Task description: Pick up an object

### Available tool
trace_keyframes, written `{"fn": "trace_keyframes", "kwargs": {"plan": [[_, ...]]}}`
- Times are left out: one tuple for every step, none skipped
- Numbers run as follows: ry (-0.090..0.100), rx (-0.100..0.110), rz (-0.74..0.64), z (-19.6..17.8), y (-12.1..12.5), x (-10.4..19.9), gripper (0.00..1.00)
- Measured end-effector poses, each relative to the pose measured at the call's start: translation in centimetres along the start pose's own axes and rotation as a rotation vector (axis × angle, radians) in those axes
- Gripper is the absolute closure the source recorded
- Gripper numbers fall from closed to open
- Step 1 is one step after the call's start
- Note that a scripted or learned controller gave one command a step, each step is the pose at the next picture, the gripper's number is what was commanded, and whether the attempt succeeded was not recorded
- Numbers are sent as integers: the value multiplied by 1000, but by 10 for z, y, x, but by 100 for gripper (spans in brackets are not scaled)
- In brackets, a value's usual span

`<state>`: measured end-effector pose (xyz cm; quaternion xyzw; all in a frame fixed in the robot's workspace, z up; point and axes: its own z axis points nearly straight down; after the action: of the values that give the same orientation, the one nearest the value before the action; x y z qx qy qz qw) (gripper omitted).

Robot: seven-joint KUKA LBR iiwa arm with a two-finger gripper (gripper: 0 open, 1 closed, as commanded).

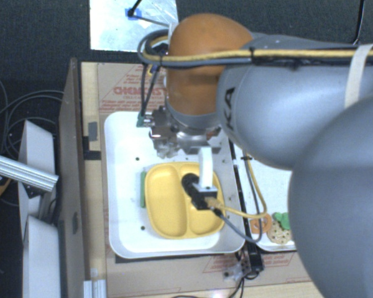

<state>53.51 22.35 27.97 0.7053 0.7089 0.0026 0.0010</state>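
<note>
above the left bin: tool hangs under the orange band of the arm, low over the far half of the left bin; the wrist's bulk covers it from this camera, so whether it is open or closed i cannot tell; nothing is seen gripped in it
task's thing: likeliest the yellow dish, a shallow two-compartment piece lying flat in the near half of the left bin, taking up most of its width
beside the dish: a thin green strip lies along its left edge; touching or just apart, i cannot tell
right bin: mostly hidden by the arm; at its near corner a speckled round piece, a small green piece just beyond it, an orange ring beside them
under the bins: printed cardboard
key relation: the dish lies from the tool toward the bin's near edge, its far rim just below the tool in the view; its divider ridge runs roughly near-to-far
step in hand: by my judgement an approach, no grasp made yet
next move calls for: a short shift toward the near edge, then a descent onto a rim or the ridge; the dish's flat floor offers nothing to pinch
risk: smooth plastic may slip, or the dish may tip if lifted by one edge
</note>
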Motion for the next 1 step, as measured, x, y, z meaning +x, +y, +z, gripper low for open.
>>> {"fn": "trace_keyframes", "kwargs": {"plan": [[-3, 6, 4, 31, -5, -3, 100]]}}
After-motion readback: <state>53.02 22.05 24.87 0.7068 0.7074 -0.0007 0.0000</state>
